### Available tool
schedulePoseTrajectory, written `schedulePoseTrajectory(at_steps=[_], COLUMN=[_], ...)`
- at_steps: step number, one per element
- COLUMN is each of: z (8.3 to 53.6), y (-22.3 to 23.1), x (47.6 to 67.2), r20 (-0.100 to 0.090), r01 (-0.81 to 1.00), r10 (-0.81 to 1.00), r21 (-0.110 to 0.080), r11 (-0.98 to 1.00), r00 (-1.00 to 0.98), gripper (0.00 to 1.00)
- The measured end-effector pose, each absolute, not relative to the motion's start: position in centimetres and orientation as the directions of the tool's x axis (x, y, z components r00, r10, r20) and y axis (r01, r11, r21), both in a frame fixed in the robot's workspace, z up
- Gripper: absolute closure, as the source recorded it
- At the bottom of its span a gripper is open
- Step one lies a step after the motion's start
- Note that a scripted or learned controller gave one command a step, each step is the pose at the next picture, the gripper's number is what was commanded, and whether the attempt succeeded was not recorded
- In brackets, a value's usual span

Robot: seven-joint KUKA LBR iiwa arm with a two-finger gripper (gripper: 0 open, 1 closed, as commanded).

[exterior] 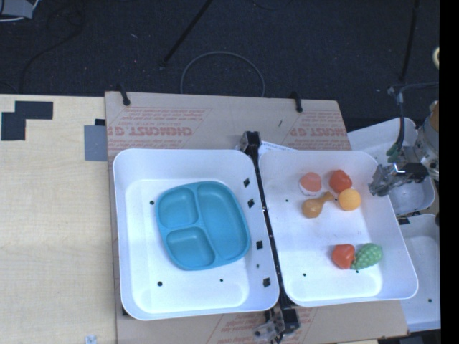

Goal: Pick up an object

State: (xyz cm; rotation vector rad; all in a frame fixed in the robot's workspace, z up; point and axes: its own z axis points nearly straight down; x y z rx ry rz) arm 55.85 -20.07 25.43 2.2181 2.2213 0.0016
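Note:
The right white bin (315,282) holds several toy foods. A pink round piece (310,183), a red piece (339,179), an orange ball (349,200) and a tan drumstick shape (315,206) lie near its far side. A second red piece (343,256) touches a green bumpy piece (368,255) near the front right. My gripper (389,178) hangs at the bin's right rim, just right of the orange ball and apart from every toy.
A blue divided plate (202,224) lies in the left white bin (136,264). A black divider (262,221) runs between the bins. Both stand on a cardboard sheet (215,124) on the wooden bench.

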Motion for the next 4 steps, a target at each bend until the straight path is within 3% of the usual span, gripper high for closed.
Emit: schedulePoseTrajectory(at_steps=[4], z=[24.2], y=[2.5], x=[58.9], r20=[0.001], r01=[1.0], r10=[1.0], r21=[-0.003], r11=[0.003], r00=[-0.003], gripper=[1.0])
